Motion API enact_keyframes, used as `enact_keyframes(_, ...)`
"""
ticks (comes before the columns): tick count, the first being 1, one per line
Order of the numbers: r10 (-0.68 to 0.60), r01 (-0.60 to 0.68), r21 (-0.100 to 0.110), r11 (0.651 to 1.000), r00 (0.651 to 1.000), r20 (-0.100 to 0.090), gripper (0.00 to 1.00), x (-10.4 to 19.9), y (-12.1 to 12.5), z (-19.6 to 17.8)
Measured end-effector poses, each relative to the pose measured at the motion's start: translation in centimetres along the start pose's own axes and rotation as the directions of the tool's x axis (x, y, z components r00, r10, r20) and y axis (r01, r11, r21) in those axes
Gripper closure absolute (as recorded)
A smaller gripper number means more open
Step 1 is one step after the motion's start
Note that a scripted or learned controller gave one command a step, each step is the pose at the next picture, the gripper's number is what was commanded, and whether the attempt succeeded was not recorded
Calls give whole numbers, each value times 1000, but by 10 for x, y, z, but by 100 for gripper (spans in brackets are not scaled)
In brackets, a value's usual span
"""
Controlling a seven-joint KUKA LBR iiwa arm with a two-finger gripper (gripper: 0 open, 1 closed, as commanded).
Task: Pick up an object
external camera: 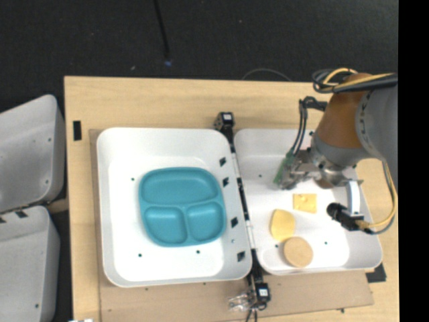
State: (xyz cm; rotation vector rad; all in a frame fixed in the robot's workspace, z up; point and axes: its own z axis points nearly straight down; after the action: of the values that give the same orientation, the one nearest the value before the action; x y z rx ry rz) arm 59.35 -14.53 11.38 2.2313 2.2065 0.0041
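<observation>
Gripper [303,176] position is the thing to get right here: the head of the grey arm with its orange band hangs low over the right bin [268,146], just above the yellow cheese-like square [305,202], and from this slanted view I cannot tell how the end effector is set, nor whether it touches anything. Three candidates lie in that bin's near half: the square, a rounded yellow piece [281,224] just below and to its left, and a tan round disc [297,252] touching or almost touching the yellow piece. The square is probably the nearest target, and being flat and thin it likely calls for a straight vertical descent centred on it, with the closing line across its narrow sides so it does not skid away. The disc and rounded piece sit close together, so a grasp there risks nudging the neighbour. The left bin [114,180] holds a teal divided plate [181,204], well apart from this work.
</observation>
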Motion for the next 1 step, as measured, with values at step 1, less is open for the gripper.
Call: enact_keyframes(1, -11, 11, -2, 1000, 1000, 1, 100, 0, 5, -64)
